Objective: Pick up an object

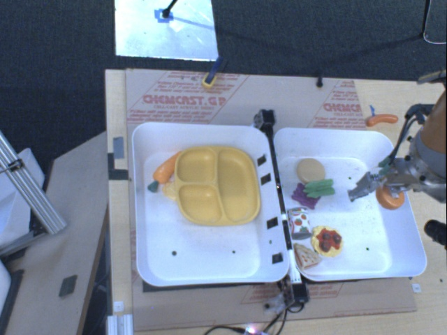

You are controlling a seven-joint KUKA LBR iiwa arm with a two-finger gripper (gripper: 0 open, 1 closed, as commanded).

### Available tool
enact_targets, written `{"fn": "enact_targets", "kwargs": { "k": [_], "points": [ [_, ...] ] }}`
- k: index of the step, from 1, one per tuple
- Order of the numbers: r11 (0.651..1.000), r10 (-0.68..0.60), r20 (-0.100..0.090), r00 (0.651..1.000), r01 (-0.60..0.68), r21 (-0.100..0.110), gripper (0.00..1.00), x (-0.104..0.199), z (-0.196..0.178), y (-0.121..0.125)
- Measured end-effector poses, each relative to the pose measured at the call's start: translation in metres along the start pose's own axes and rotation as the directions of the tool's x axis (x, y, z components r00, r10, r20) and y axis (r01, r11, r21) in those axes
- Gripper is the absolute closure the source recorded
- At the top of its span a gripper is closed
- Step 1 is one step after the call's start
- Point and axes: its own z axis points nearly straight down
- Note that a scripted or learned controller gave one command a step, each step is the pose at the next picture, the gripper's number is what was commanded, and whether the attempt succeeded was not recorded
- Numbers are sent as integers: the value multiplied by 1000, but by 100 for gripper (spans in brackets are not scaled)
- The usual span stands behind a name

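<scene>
toy food sits in the right bin point(401, 253): a tan bun point(311, 169), green beans point(319, 186), a small pizza point(327, 241). the gripper point(364, 185) hovers over that bin's right side, beside an orange ring point(390, 198); its grip state cannot be told.

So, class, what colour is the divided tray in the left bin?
Yellow: the divided tray shows it best in the camera view from above.
</scene>
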Motion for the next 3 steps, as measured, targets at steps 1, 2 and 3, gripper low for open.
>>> {"fn": "enact_targets", "kwargs": {
  "k": [1, 2, 3],
  "points": [
    [1000, 1, 0, 1000, -1, 0, 0, 0, 54, 11],
    [1000, 1, 0, 1000, -1, 1, 0, -5, 99, 15],
    [1000, 1, 3, 1000, -1, -7, 0, -6, 128, 17]
  ]
}}
